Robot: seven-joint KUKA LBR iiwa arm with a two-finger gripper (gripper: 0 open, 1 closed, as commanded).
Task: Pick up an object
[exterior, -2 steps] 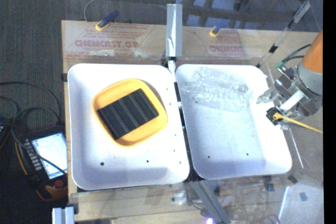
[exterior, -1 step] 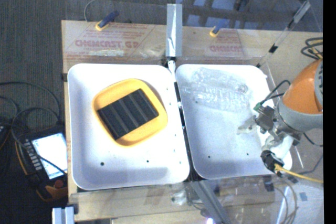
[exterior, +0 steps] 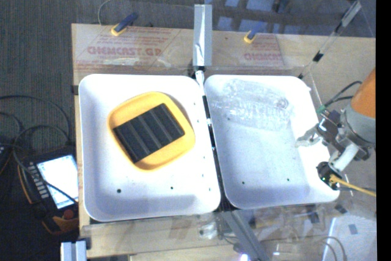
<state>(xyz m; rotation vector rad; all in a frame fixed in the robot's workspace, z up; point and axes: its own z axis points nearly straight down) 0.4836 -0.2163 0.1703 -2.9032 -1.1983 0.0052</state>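
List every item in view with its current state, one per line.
Yellow dish with black ridged insert: lying flat in the left bin, untouched.
Clear plastic bottle: lying on its side at the back of the right bin.
Tool: at the right bin's right edge, nothing seen in it.
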